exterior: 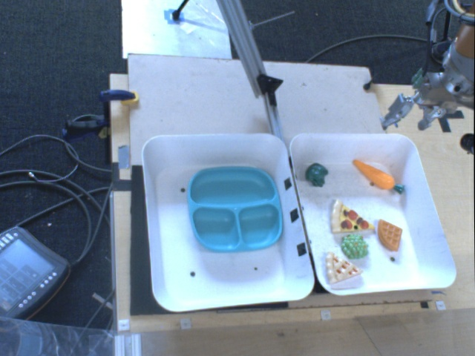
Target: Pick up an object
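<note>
My gripper (413,116) hangs above the bench just beyond the far right corner of the right bin (434,221). Its fingers are spread, with nothing between them. In that bin lie a dark green broccoli piece (317,173), an orange carrot (374,175), a pizza slice (348,219), a light green bunch (354,245), an orange waffle piece (390,235) and a pale triangular wedge (342,268). The carrot is the nearest to the gripper, lying below and to its left.
The left bin (167,221) holds a blue divided plate (235,208). A grey metal pole (245,35) slants across the back board down to the seam between the bins. Cables and a pendant (26,273) lie on the floor at the left.
</note>
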`<state>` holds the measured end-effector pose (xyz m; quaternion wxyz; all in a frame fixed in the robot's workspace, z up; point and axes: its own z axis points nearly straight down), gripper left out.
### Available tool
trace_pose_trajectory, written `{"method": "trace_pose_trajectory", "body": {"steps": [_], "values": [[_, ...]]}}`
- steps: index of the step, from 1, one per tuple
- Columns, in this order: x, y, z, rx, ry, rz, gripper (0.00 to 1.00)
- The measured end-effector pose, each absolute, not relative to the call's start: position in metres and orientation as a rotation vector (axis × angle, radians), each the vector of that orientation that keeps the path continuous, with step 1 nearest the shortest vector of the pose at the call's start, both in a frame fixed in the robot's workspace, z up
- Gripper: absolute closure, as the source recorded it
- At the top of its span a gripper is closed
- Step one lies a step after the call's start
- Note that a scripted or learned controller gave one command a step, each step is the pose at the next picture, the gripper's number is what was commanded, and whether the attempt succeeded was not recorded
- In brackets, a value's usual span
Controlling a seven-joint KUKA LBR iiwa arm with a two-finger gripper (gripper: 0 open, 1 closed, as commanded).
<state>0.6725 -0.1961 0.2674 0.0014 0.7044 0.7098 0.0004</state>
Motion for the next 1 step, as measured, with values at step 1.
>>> {"method": "trace_pose_trajectory", "body": {"steps": [1], "values": [[0.6724,-0.1964,0.2676,2.210,2.228,0.000,0.00]]}}
